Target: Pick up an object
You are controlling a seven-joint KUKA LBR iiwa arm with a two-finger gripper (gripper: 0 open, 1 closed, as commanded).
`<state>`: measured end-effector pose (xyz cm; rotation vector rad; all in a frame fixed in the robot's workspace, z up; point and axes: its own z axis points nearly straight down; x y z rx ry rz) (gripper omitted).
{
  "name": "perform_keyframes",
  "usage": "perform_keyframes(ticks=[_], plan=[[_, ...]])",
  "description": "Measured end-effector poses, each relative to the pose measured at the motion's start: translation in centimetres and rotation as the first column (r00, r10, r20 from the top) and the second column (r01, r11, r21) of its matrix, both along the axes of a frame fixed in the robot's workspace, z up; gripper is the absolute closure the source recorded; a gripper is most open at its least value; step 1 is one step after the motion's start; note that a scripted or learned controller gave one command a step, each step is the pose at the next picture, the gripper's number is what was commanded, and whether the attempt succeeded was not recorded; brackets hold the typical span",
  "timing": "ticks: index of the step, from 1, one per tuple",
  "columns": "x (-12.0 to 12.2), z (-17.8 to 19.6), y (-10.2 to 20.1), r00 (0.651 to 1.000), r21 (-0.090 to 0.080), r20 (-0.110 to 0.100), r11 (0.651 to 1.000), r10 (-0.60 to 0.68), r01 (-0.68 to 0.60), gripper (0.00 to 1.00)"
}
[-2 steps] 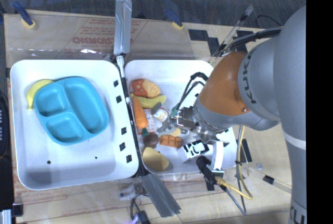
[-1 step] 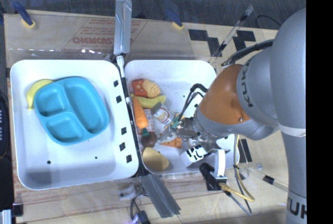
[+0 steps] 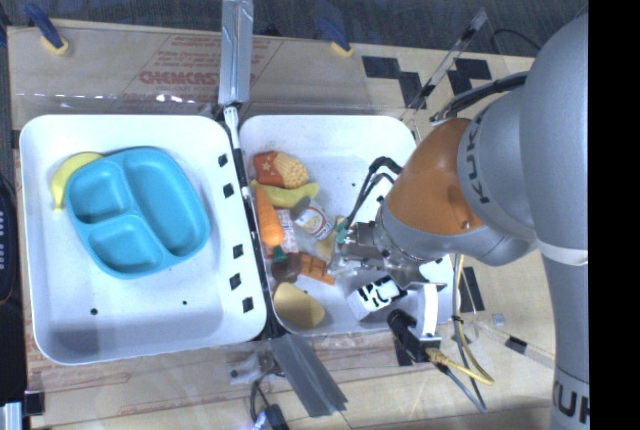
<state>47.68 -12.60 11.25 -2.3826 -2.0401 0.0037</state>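
The right bin (image 3: 320,130) holds a heap of toy food along its left side: a corn cob (image 3: 283,168), an orange carrot (image 3: 269,217), a small jar-like piece (image 3: 311,221), a brown block (image 3: 312,267) and a tan rounded piece (image 3: 298,306). My gripper (image 3: 345,253) is down in this bin, just right of the heap and close to the brown block. Its fingers are hidden among the clutter and under the wrist, and I see nothing clearly held between them.
The left bin (image 3: 40,318) holds a blue divided plate (image 3: 140,208) with a yellow banana (image 3: 68,173) at its upper left edge. A metal divider (image 3: 236,58) runs between the bins. The arm's orange band (image 3: 435,183) covers the right bin's right side.
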Motion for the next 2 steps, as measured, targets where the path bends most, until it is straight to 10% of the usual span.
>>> perform_keyframes(ticks=[1, 2], plan=[[0.0, 0.0, 0.0, 1.000, 0.000, 0.000, 1.000, 0.000, 0.000, 0.00], [1.2, -1.8, -0.5, 0.998, 0.001, 0.007, 0.998, 0.064, -0.064, 0.00]])
